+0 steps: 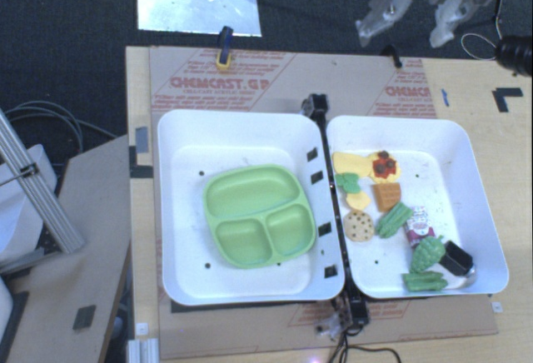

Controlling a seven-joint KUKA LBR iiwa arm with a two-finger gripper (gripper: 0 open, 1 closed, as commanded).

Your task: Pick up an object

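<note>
The left bin (179,145) held a green divided tray (258,216), lying flat with its three compartments facing up. The right bin (466,161) held the loose toy food. At its left side lay a yellow piece (354,162) with a small green item (347,182) at its near edge, and nearer still a round cookie (359,226). To the right of these sat a red-topped piece (384,165), an orange cracker (386,196) and a green pickle (392,220). Further right were a small wrapped packet (419,226), a green leafy piece (427,253), a flat green piece (425,281) and a black object (457,258) at the near right corner. My gripper (414,12) hung beyond the far edge of the bench, fingers spread apart, gripping nothing.
</note>
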